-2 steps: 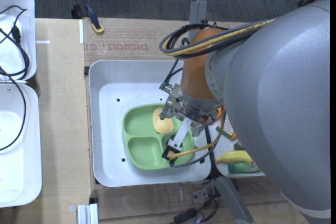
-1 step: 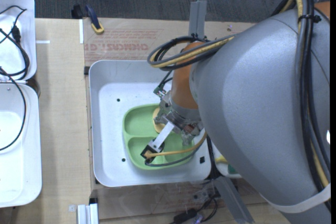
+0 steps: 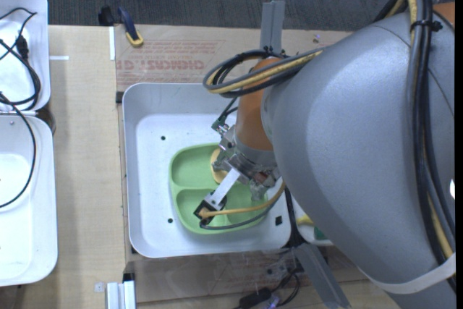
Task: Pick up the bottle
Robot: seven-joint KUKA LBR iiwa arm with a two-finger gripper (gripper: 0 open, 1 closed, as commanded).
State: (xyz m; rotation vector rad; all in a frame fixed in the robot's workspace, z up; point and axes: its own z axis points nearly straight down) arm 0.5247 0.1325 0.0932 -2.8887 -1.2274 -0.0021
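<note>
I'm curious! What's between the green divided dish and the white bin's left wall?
Only bare floor of the shallow white bin, beside the green plastic divided dish, in the camera view.

light: bright, even | shadows: faint (soft beneath arm (image 3: 362, 141)) | whites: left bin (image 3: 29, 242) near washed out | focus: sharp

You see white bin (image 3: 148, 155), smooth plastic; green tray (image 3: 181, 164), matt plastic; worktop (image 3: 83, 155), pale bare wood; arm shell (image 3: 354, 155), smooth satin grey.

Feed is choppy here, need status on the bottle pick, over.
Pincer low over green divided tray in white bin. Bottle not confirmed. Arm covers bin's right side.
</note>
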